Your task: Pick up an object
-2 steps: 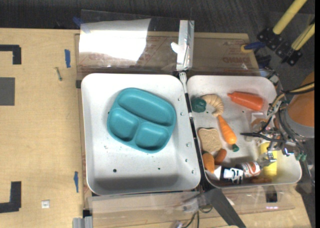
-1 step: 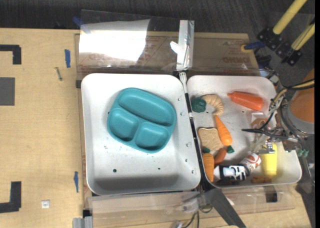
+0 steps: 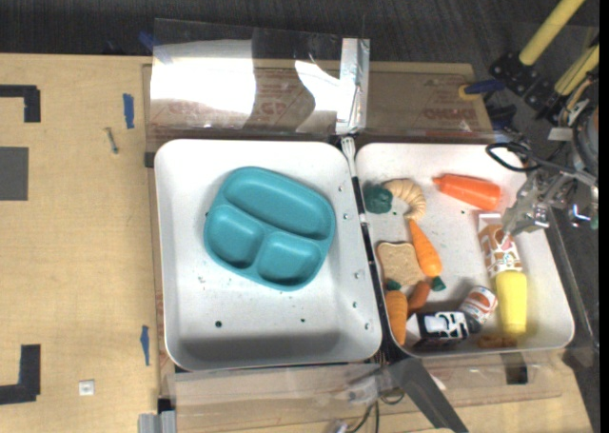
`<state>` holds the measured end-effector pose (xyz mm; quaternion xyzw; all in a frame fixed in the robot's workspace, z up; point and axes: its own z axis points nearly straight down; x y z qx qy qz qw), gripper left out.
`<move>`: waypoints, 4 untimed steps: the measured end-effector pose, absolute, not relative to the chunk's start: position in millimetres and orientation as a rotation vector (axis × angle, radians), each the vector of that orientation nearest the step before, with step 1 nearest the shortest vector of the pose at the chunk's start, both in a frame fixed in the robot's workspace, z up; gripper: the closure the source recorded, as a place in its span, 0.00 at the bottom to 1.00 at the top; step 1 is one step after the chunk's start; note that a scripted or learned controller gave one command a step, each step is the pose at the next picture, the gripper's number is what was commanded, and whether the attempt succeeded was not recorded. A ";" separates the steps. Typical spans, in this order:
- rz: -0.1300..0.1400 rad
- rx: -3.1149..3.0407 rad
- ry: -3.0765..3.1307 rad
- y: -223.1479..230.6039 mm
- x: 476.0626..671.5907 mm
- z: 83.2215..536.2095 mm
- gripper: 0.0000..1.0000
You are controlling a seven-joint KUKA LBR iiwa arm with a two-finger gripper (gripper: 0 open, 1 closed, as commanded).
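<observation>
On the left of the surface [image 3: 76, 260], the tan board carries black corner marks and small strips of blue tape. Next comes the left bin [image 3: 181, 307], which holds a teal divided plate [image 3: 268, 226] with three compartments, lying tilted near the bin's middle. Behind both bins stands a creased clear plastic sheet [image 3: 257, 88].

The right bin [image 3: 561, 326] holds a clutter of toy food. Near its left wall a dark green piece [image 3: 379, 199] touches a curved beige croissant-like piece [image 3: 407, 194]. Below them lie a slice of toast [image 3: 401, 265], a carrot [image 3: 425, 247] set at a slant with its green top toward the bin's middle, and a second, smaller carrot [image 3: 396, 305] beside an orange-brown piece. At the front wall rests a black-and-white can [image 3: 442, 324] on its side, with a small red-and-white can [image 3: 481, 303] just beside it. Toward the back lies an orange cylinder [image 3: 467, 189]. Farther right a red-and-white packet [image 3: 499, 250] sits above a yellow bottle [image 3: 512, 300].

The tool [image 3: 526, 216] hangs over the right bin's right side, just above the packet; its metal fingers look close together, but whether they grip anything cannot be told.
</observation>
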<state>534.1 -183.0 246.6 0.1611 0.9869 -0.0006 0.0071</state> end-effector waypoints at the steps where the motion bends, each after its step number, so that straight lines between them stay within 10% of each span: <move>1: -0.001 0.506 3.093 -183.2 532.7 243.5 0.00; 2: 0.003 0.456 3.115 -163.2 521.3 98.4 0.00; 4: -0.002 0.575 3.048 -95.7 490.4 93.4 0.00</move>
